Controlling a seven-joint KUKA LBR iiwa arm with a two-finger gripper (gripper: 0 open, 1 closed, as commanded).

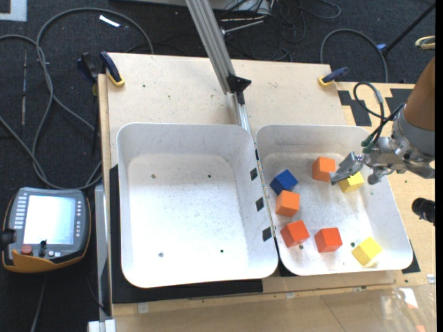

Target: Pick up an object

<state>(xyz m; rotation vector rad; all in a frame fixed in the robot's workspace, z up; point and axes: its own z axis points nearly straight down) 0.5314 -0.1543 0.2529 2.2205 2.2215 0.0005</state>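
My gripper (360,173) hangs over the upper right of the right bin (397,216). Its two fingers stand apart, open, with a small yellow cube (354,181) showing low between them; the left fingertip (344,172) is close to the cube and the right one is farther off. An orange cube (323,169) lies just left of the gripper. Further left are a blue cube (284,181) and another orange cube (288,203). Near the front lie a red-orange cube (295,232), a red cube (328,239) and a second yellow cube (366,251).
The left bin (126,185) stands beside the right one. A slanted metal pole (211,37) ends at the divide between the bins. Clamps sit at the bench's back corners. A teach pendant (45,227) lies on the floor at left.
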